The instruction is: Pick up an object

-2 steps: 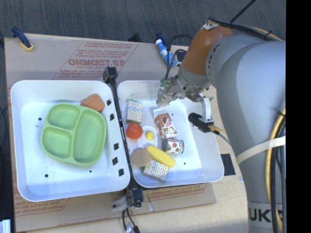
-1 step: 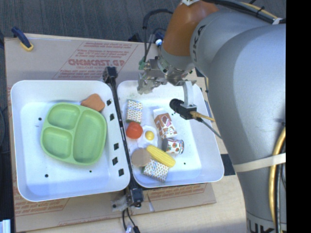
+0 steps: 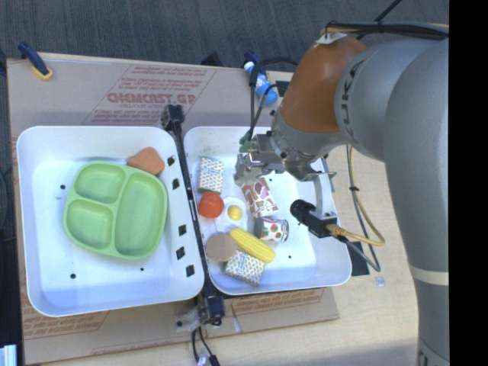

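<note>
So from the overhead camera you've got the two white bins side by side. The left bin [image 3: 46, 227] has a green divided plate [image 3: 116, 210] sitting in it, plus an orange lumpy thing [image 3: 146, 160] touching the plate's upper right corner.

The right bin [image 3: 335, 265] is where all the clutter is. Taking the red tomato [image 3: 210, 203] as the reference: just right of it is a fried egg [image 3: 233, 213], above it a small patterned packet [image 3: 211, 174], and below it a brown round piece [image 3: 221, 246]. A yellow corn cob [image 3: 252, 244] lies below and right of the tomato, partly over another patterned packet [image 3: 245, 268] near the bin's front edge. Further right of the tomato is a white carton with brown-red spots [image 3: 261, 197], and under that a small printed cup on its side [image 3: 274, 229].

The gripper [image 3: 253, 172] is down in the right bin, up and right of the tomato, right at the top end of the spotted carton. Honestly can't tell if its grip is wide or narrow, or if it's got anything.
</note>
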`<state>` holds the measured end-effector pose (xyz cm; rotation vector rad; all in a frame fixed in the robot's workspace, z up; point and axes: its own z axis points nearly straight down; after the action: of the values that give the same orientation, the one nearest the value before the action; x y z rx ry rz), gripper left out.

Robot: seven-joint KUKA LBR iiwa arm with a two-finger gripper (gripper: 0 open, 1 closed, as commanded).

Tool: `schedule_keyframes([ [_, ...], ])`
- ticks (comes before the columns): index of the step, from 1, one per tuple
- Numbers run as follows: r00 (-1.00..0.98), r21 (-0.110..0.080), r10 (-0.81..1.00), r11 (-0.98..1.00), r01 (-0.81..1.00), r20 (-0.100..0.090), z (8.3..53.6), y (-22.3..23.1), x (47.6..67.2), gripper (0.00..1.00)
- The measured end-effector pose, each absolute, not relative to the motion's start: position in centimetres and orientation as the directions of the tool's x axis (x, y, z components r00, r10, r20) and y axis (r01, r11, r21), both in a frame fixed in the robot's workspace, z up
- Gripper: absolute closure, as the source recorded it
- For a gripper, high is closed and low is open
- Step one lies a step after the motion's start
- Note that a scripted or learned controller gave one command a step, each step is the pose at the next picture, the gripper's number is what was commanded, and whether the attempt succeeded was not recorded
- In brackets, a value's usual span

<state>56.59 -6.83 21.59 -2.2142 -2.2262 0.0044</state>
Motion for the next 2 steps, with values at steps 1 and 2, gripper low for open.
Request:
schedule_keyframes([
  [1, -0.008, -0.003, 1.0, 0.008, 1.0, 0.0, 23.69, -1.2, 51.12, 1.0],
  [2, -0.007, -0.003, 1.0, 0.007, 1.0, -0.001, 23.69, -1.27, 51.12, 0.0],
])
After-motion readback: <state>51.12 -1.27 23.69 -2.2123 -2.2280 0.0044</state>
